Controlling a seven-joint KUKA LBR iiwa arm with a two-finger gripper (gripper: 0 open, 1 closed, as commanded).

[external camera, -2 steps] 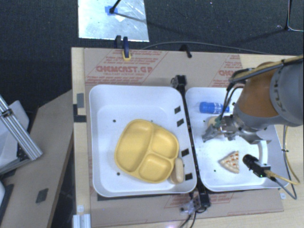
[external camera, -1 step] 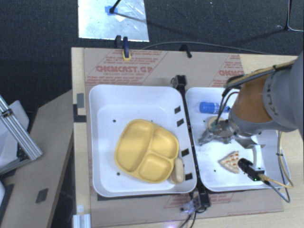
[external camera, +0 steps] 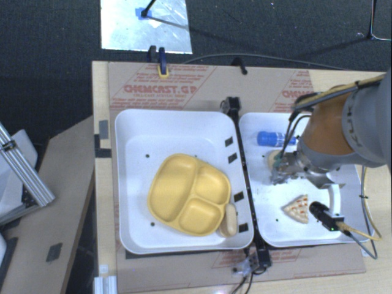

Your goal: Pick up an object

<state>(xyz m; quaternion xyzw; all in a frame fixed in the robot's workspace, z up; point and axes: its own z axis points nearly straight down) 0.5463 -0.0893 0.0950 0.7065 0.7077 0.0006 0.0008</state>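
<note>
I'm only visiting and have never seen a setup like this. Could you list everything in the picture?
white bins: two, white, side by side on the bench; left, right
yellow plate: one, yellow, with compartments, left bin
tan roll-shaped piece: one, tan, left bin, at the plate's near right edge
blue bottle-like thing: one, blue, far part of right bin
pizza-slice piece: one, beige-orange, near part of right bin
pale round thing: one, pale, right bin, beside the pincer, partly hidden
printed sheet: one, brown with red lettering, under the bins
clamp: one, blue and yellow, bench's far edge
arm: one, grey with orange band, from the right
pincer: one, over the right bin
</note>
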